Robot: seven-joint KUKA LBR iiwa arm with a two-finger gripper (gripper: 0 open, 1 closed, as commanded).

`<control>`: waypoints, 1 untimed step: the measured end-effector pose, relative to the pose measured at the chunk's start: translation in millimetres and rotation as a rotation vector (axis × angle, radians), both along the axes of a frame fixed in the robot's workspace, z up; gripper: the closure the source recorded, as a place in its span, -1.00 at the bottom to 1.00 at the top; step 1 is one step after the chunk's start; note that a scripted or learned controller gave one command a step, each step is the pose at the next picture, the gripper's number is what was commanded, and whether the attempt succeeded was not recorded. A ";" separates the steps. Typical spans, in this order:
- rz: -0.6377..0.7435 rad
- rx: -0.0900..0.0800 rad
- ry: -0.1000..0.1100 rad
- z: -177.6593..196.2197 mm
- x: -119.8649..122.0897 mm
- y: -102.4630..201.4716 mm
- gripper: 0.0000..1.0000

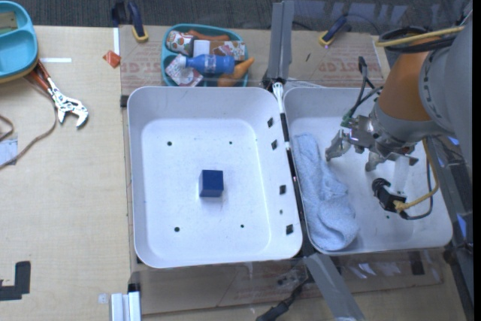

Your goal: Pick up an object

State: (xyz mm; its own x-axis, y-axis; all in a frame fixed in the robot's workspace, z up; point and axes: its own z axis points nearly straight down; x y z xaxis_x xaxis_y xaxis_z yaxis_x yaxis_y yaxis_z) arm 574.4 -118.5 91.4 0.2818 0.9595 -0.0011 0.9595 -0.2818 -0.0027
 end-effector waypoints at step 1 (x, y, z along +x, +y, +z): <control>0.254 0.001 -0.001 7.5 -30.0 3.8 -1.00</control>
